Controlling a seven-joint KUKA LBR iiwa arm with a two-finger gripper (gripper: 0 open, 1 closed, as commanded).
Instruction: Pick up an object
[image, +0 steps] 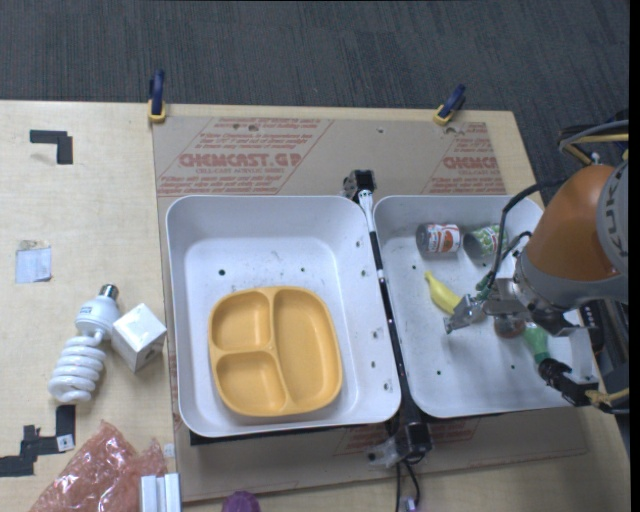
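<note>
Pink crinkled plastic (95, 468) lies at the bench's near left corner, while a robot arm works over the right of two white bins.

Metal gripper (462, 318) hangs low over the right bin (440, 385), its fingers set close together with nothing between them, whether fully closed I cannot tell. Just beside the tips lies a yellow banana (441, 291), apart from them. Farther back sit a small red-labelled can (438, 238) and a green can (483, 240), side by side against the bin's far wall. A green object (537, 343) peeks out under the wrist. Behind the gripper rises the orange band (580, 225) of the arm. The left bin (190, 240) holds a yellow divided plate (274, 351). On the bench further left rest a spiral light bulb (82, 350) and a small white box (139, 336).
</note>
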